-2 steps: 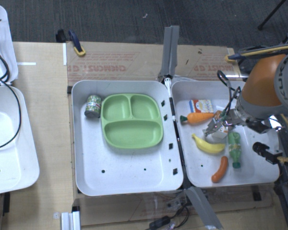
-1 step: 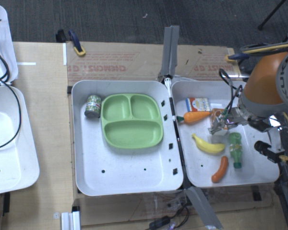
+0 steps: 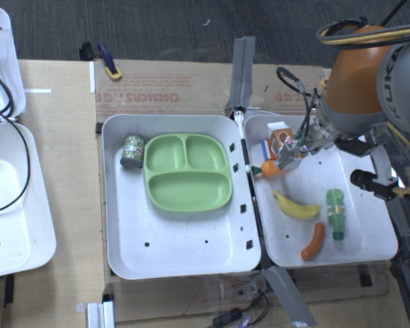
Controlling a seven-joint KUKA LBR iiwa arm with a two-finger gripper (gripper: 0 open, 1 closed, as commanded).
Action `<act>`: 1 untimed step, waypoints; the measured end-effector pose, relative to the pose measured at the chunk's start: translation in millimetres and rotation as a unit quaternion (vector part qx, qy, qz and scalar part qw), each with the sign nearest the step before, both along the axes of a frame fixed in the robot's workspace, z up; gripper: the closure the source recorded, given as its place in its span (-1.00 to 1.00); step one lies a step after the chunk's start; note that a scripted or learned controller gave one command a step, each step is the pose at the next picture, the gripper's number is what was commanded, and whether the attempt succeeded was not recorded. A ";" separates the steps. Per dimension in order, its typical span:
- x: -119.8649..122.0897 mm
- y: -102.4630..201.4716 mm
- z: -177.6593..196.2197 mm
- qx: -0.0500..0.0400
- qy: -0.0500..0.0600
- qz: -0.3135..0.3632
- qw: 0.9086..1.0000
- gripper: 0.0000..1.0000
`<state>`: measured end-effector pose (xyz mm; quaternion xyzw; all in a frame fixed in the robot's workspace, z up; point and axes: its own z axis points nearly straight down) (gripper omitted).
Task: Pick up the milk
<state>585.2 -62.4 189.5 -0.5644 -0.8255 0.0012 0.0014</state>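
The milk (image 3: 278,140) is a small white carton with orange-red print. It lies at the far left of the right bin (image 3: 355,251), close to the wall between the bins. My gripper (image 3: 290,157) hangs low over the carton's near right side, and its body hides part of the carton. An orange fruit (image 3: 270,169) sits just in front of the gripper's tip.
In the right bin lie a banana (image 3: 297,207), a green bottle (image 3: 335,214) and a red sausage (image 3: 313,242). The left bin (image 3: 123,244) holds a green divided plate (image 3: 188,171) and a small can (image 3: 132,151).
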 end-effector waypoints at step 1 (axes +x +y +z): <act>-22.7 -24.5 -0.6 -0.001 0.001 -0.153 0.988 1.00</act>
